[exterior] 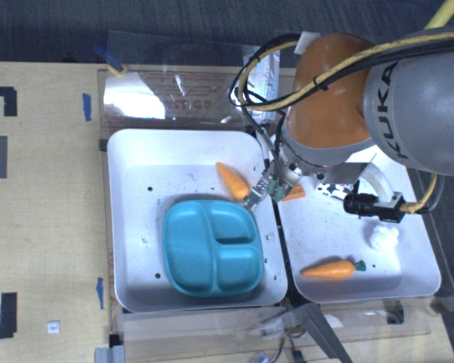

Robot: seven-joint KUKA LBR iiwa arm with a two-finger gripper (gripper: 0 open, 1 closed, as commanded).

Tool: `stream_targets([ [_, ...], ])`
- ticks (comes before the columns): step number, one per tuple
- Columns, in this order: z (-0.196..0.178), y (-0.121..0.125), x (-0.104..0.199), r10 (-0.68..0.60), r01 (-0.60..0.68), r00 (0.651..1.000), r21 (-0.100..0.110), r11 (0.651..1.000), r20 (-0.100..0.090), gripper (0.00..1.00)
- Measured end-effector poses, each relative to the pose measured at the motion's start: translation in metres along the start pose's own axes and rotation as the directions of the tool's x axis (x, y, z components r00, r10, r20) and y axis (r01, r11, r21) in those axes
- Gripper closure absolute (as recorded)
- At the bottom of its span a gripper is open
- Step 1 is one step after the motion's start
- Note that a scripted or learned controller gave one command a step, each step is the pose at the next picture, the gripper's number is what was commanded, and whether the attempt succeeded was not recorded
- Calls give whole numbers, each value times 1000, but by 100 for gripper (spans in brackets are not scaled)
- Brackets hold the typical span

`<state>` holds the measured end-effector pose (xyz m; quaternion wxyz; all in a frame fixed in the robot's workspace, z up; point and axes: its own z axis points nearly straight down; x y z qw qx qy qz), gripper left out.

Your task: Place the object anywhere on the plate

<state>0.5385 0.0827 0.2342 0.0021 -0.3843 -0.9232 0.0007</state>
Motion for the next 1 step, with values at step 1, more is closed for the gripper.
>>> stream_targets([
  [1,-2,0,-2,3,-3,1000,-4,1000,4,0],
])
